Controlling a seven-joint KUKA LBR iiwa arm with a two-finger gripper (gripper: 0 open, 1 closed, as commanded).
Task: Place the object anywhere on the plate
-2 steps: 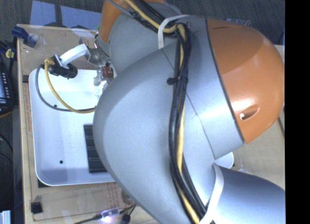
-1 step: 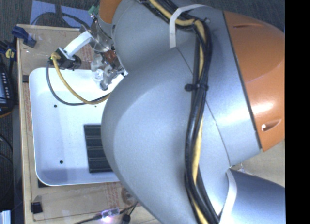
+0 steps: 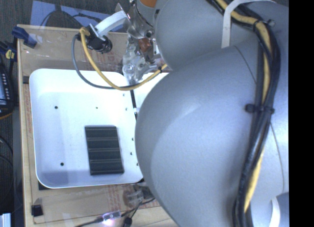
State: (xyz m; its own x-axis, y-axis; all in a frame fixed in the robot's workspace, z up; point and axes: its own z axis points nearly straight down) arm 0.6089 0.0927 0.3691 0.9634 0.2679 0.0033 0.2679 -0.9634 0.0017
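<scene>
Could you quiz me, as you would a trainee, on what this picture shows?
1. True or false: the dark ribbed plate lies flat in the left white bin.
2. The gripper is seen: A) touching the plate, B) above the bin's far edge, apart from the plate, C) beside the plate's near end.
3. Fill in: the yellow cable loops over the bin's ____ edge.

Key: 1 true; 2 B; 3 far.
</scene>
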